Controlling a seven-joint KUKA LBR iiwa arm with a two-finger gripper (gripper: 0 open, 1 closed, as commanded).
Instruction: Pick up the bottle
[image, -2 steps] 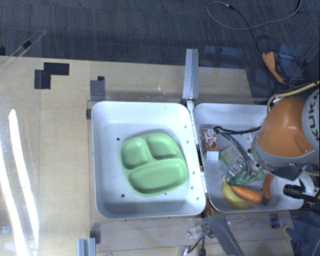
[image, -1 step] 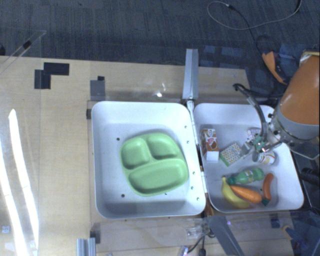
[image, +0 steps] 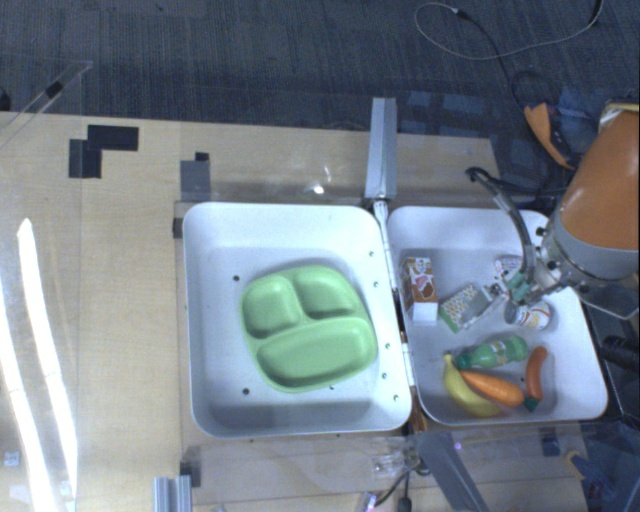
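**The bottle lies just below the gripper**

Two white bins sit side by side on the bench. The left bin (image: 205, 330) holds a big green plate with three sections (image: 308, 326). The right bin (image: 440, 225) holds all the small things, and the arm (image: 605, 200) comes in over its right edge.

The gripper (image: 522, 292) hangs over the right middle of that bin. It is small and partly blurred here, and I cannot tell how it is set or whether anything is in it.

The green bottle (image: 492, 353) is in the lower part of the right bin. It lies on its side, not standing up. Its long way runs nearly left to right, with the right end tipped a little higher. It lies below the gripper and a bit to the left, close by but not touching it.

Things crowd around the bottle. A carrot (image: 492, 387) lies right under it, and a yellow banana (image: 462, 388) curves along the lower left. A small red sausage (image: 536, 372) sits just to its right. A grey packet (image: 461, 306) and a red and white carton (image: 420, 279) lie higher up, to the left of the gripper.

I think the gripper needs to go down and a little left, then squeeze the bottle across its thin side. The carrot is so close that it could get in the way.
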